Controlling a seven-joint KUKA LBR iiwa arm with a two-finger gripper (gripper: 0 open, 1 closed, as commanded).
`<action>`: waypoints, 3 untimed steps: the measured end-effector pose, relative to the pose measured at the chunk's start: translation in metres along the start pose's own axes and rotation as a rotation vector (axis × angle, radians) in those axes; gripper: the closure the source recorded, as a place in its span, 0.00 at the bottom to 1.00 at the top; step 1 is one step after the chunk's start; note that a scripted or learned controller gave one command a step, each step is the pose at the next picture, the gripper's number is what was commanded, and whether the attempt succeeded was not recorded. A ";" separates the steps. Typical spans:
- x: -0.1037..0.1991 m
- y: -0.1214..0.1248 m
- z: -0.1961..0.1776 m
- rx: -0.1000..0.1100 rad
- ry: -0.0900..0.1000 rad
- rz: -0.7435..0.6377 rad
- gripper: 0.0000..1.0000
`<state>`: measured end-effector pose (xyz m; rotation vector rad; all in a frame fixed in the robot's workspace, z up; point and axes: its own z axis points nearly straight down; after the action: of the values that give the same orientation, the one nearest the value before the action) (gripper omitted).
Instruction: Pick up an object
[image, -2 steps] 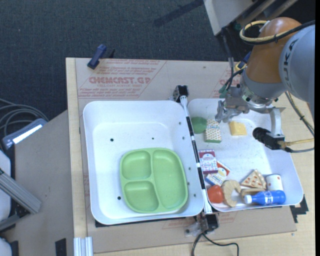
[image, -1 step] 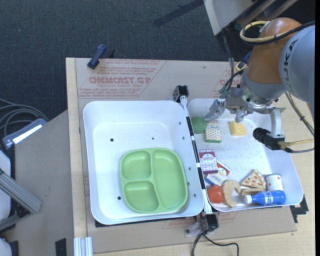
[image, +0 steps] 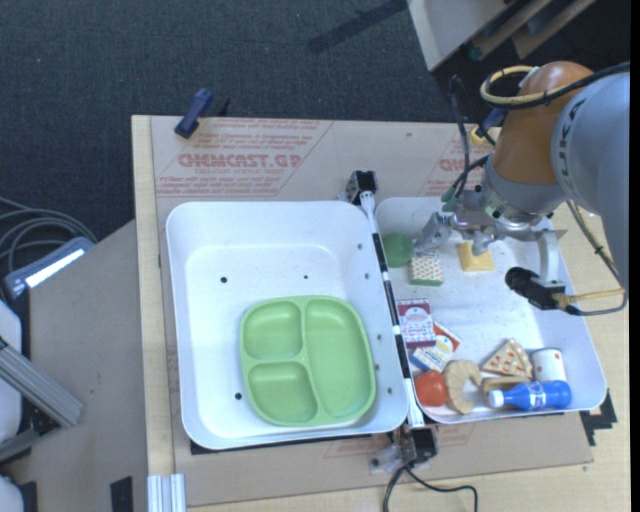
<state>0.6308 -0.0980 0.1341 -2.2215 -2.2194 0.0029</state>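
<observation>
Nearest the lens: grey arm (image: 590, 130), reaching in from right. Saw claw (image: 458, 232) low over far end of right bin (image: 592, 368); couldn't tell if clenched or released. Just beside it: waffle piece (image: 427, 268), yellow block (image: 477, 259), green block (image: 397, 249). Farther along: packet (image: 415, 322), pizza slice (image: 507, 360), blue bottle (image: 530, 397). Spotted green plate (image: 305, 360) in left bin (image: 200, 240).

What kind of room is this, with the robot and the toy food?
Probably a robot testing lab. A grey arm with an orange band reaches over two shallow white bins on a taped cardboard-topped bench, and loose cables lie on the dark carpet.
</observation>
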 end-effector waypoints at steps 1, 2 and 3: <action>0.061 -0.006 -0.051 -0.004 0.001 -0.003 0.00; -0.031 -0.016 0.023 0.000 0.000 0.000 0.00; -0.065 0.008 0.038 -0.004 -0.001 0.000 0.00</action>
<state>0.6389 -0.1627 0.0966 -2.2235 -2.2220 -0.0008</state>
